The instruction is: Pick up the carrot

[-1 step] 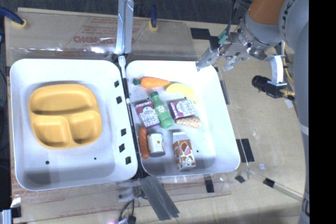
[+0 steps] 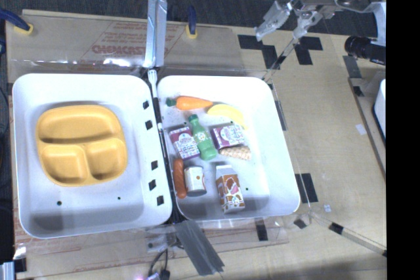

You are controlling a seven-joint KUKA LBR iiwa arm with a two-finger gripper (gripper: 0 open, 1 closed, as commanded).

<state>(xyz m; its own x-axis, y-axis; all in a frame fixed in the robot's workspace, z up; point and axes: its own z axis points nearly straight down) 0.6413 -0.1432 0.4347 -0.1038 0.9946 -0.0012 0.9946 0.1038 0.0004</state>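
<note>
Camera view, right bin as landmark: carrot lying at its far edge, just beside a yellow lemon. Green bottle, small packets and a sausage nearer the bin's middle and front. Claw above the desk beyond the bin's far right corner, fingers spread apart, nothing between them. Yellow tray in the neighbouring left bin.

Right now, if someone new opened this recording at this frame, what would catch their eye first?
Probably the yellow divided tray, sitting alone in the left bin. Next comes the colourful clutter in the right bin: the orange carrot at the far end beside a yellow lemon-like piece, a green bottle and small cartons nearer the middle. The gripper hangs open above the bench beyond that bin's far right corner, holding nothing.
</note>
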